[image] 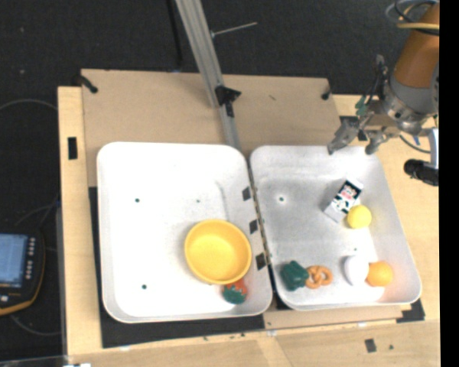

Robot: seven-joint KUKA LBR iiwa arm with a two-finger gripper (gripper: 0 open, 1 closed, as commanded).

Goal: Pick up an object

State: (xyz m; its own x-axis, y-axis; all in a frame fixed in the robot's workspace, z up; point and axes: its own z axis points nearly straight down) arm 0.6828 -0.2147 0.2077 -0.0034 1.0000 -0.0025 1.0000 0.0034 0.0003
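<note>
Left bin [138, 174] with a yellow bowl [218, 251] near its front edge; right bin [291, 174] – objects crowd its right and front walls, the carton [343, 199] touching a lemon [359, 217] – while the gripper [356, 138], fingers spread and empty, hovers over the far rim.
</note>
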